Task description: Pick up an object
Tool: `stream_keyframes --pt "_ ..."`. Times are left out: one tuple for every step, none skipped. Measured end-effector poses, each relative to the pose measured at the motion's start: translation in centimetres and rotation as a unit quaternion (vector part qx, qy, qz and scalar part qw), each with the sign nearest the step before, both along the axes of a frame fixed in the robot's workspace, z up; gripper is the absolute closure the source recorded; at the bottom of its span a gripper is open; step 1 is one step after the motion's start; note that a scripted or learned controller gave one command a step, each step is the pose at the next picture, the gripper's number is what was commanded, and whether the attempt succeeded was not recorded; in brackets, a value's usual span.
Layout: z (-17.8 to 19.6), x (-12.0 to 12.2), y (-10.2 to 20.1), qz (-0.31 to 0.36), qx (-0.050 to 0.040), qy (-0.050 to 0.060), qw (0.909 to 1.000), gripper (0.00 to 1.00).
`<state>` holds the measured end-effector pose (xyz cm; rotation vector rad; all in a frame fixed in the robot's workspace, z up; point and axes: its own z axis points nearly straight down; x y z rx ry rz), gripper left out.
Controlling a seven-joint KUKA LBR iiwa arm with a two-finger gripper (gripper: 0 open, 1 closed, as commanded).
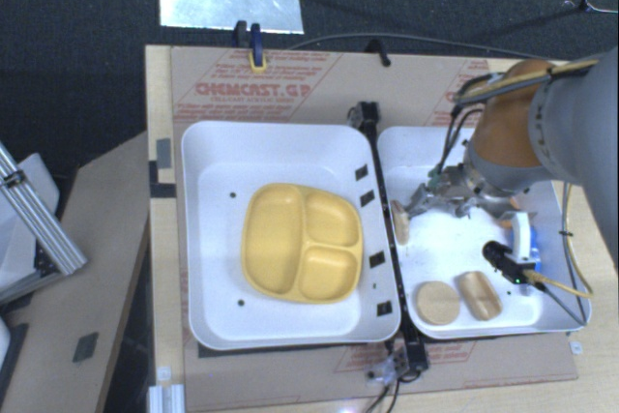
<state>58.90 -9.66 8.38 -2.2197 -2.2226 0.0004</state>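
Observation:
My gripper (424, 200) hangs low over the upper left part of the right bin (542, 319), on the grey arm with the orange band (508, 131) that reaches in from the right. A small tan piece (399, 226) lies just below and left of the gripper, against the divider between the bins. At the bin's front lie a round tan disc (437, 302) and, beside it on the right, a tan bread-shaped piece (478, 294). Both are well clear of the gripper.
The left bin (208, 160) holds a yellow divided plate (302, 242) in its middle. Black clips run along the divider (377, 208) between the bins. A clamp (254, 44) sits at the bench's back edge.

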Motion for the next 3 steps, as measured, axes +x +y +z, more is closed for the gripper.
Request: stream_keyframes --pt "1.2 0.1 0.0 0.0 -0.0003 -0.002 1.0 1.0" --pt "7.1 0.7 0.7 0.001 -0.0004 -0.003 1.0 1.0" --pt "13.6 1.0 0.9 0.002 -0.0006 -0.004 1.0 1.0"
